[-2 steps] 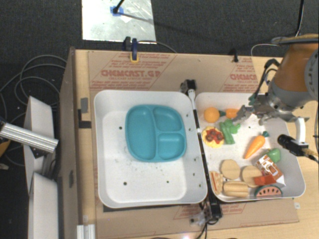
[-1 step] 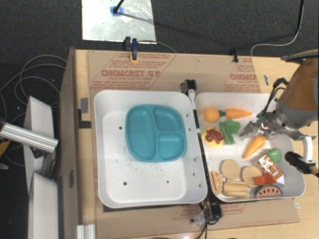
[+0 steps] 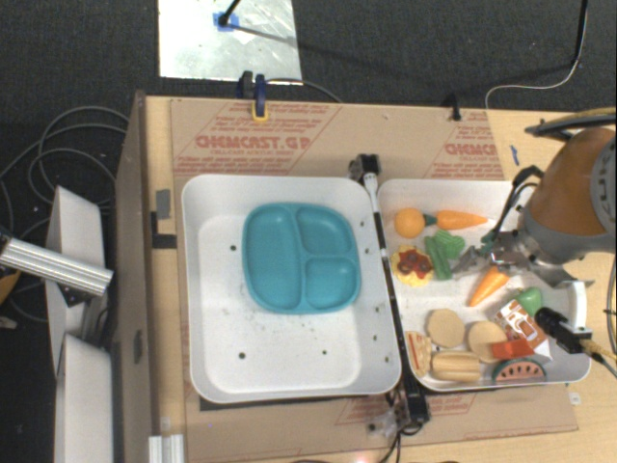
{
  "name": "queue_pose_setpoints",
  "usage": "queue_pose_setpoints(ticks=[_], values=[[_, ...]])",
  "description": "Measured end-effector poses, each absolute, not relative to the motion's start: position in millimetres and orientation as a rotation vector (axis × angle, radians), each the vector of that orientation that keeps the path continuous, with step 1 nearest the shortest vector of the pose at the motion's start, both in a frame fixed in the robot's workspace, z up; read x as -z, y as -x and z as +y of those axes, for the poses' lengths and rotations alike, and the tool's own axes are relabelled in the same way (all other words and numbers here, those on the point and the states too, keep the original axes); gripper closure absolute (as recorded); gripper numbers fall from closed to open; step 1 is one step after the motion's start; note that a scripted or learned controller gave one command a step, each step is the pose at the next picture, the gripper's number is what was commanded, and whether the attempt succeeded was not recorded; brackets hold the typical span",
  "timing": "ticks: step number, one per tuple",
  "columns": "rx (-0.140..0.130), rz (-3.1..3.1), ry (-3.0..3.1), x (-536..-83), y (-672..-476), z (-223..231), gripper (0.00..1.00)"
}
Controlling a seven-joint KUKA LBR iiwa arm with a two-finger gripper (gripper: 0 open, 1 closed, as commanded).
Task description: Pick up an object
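The right bin (image 3: 569,369) holds several toy foods. At its far side lie an orange ball (image 3: 410,223) and a long carrot (image 3: 461,220). Below them are a green leafy piece (image 3: 444,254) and a red and yellow piece (image 3: 415,264). My gripper (image 3: 490,253) reaches in from the right, low over the bin, between the green piece and a short carrot (image 3: 487,285). I see nothing held in it. Near the bin's front are two round tan pieces (image 3: 446,328), a bread roll (image 3: 455,365), a small carton (image 3: 519,318) and a watermelon slice (image 3: 519,371).
The left bin (image 3: 217,355) holds a teal divided plate (image 3: 300,258). A ridge (image 3: 384,278) separates the two bins. The arm's orange band and grey body (image 3: 578,205) hang over the right bin's far right corner. A cardboard sheet (image 3: 318,138) lies under both bins.
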State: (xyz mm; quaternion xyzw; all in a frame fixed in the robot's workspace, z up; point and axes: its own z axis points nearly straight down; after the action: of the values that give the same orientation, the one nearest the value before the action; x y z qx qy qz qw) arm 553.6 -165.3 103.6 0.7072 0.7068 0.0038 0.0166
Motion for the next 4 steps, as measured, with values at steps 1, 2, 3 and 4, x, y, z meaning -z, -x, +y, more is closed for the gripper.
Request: queue_pose_setpoints(ticks=[1, 2, 3, 4], values=[[-0.007, 2.203, -2.21, -90.7, -529.1, -165.4, 0.0], [0.009, 2.239, -2.214, -86.4, -642.5, -187.8, 0.0], [0.0, 2.224, -2.222, -94.1, -596.5, -168.5, 0.0], [-0.004, 2.223, -2.214, -105.0, -599.4, -169.2, 1.0]])
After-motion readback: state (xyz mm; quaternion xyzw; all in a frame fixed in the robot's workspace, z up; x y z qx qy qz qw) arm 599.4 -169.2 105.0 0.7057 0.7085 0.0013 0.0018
